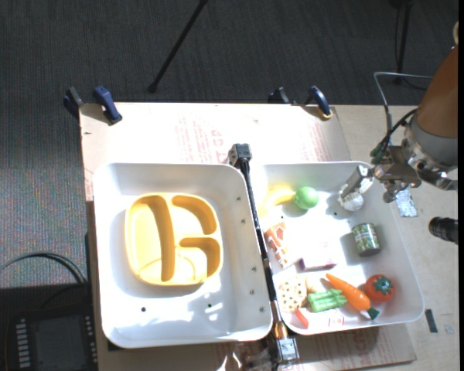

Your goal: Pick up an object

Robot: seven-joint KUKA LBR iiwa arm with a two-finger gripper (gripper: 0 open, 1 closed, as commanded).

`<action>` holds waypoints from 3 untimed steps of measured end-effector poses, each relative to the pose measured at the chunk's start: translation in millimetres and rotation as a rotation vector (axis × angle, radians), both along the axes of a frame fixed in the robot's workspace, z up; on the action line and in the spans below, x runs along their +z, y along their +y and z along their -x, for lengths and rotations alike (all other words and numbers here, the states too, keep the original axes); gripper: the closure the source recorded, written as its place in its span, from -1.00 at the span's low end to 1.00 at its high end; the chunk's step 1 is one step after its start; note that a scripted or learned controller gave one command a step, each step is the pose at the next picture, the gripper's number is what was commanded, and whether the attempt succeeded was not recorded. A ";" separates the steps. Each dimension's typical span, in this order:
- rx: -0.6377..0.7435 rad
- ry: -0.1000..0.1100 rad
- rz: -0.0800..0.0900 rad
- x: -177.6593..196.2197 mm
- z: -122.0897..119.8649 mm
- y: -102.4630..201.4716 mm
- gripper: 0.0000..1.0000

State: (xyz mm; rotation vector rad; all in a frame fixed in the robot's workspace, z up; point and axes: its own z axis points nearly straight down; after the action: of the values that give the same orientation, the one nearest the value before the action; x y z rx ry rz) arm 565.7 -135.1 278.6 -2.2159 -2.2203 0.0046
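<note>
My gripper (379, 195) hangs over the far right corner of the right bin (408, 263), open, with nothing between its fingers. One silvery fingertip (353, 192) is just right of a green apple (306, 198); the other is over the bin's right rim. A small green can (365, 238) lies a little nearer than the gripper. Also in this bin are a yellow banana (279, 198), a red and white box (277, 245), a pale pink box (319, 253), a tomato (380, 287), a carrot (348, 291), a green piece (325, 301) and a cracker (291, 291).
The left bin (108, 207) holds a yellow divided plate (172, 239). A black divider bar (254, 222) runs between the two bins. Blue clamps (106, 102) sit at the bench's far edge, and a cable loops beside the arm at the right.
</note>
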 end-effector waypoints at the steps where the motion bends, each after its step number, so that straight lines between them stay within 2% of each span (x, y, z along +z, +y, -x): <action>1: 0.000 0.002 0.000 -121.8 -67.8 -21.1 -1.00; 2: 0.002 0.001 -0.010 -194.6 -78.6 -73.2 -1.00; 3: 0.002 0.002 -0.002 -190.7 -77.9 -16.2 -1.00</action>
State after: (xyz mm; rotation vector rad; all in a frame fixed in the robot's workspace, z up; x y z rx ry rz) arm 643.6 -151.3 87.9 -2.2125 -2.2206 0.0046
